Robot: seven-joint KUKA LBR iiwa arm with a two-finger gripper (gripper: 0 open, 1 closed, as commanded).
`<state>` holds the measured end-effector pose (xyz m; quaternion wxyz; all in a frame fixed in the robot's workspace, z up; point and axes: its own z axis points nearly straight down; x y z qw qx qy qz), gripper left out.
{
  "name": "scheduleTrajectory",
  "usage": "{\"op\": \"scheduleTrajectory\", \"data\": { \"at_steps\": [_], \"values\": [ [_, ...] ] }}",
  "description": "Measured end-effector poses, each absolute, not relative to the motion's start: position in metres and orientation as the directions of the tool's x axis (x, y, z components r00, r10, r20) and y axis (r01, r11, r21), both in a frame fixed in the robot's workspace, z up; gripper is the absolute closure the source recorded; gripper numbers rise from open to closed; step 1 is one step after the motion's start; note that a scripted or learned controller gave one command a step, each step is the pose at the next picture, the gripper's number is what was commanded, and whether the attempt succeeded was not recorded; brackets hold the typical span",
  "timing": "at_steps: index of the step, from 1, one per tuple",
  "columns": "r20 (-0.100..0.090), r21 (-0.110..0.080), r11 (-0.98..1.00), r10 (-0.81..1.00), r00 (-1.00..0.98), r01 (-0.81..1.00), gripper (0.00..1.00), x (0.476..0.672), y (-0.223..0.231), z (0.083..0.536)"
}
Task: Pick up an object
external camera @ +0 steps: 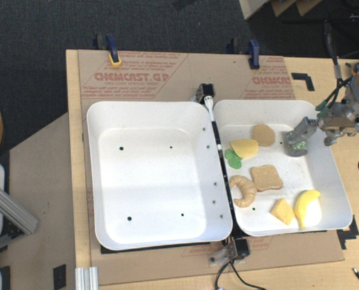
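Seven small food pieces scattered in the right bin (324, 162), all toward its middle and near side. At the top, a round tan cookie (264, 135), touching or just beside a yellow wedge (245, 148) below and left of it. Tucked against the wedge's lower left, close to the divider between the bins, a little green piece (232, 158). Lower down, a square of toast (266, 177), and just beside its left corner a curled tan croissant (244, 190). Near the front wall, a small yellow cheese triangle (282, 211) next to a yellow lemon-like piece (307, 208).

Reaching in from the right over the bin's far right corner, the gripper (297, 141), grey, with a bit of green visible at its tip. Cannot tell whether its jaws stand wide or narrow, nor whether that green belongs to a held piece or to the tool. Set well apart from the toast and lemon-like piece, near the cookie but not touching it.

To the left, the second white bin (107, 222), side by side with the first, on a brown board (137, 71) printed with red lettering and clamped at its far edge by two blue clamps (112, 46).
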<state>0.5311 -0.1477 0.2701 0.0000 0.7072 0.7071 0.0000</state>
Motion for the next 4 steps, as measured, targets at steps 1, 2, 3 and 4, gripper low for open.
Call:
{"op": "scheduleTrajectory", "data": {
  "at_steps": [1, 2, 3, 4],
  "values": [
    [0.001, -0.010, -0.003, 1.000, 0.003, 1.000, 0.00, 0.562, -0.196, 0.151],
    [0.009, 0.003, 0.003, 1.000, -0.003, 1.000, 0.00, 0.636, -0.220, 0.085],
    [0.018, -0.018, 0.003, 1.000, -0.003, 1.000, 0.00, 0.666, -0.217, 0.083],
    [0.008, 0.002, 0.004, 1.000, -0.004, 1.000, 0.00, 0.643, -0.219, 0.086]
  ]
}}
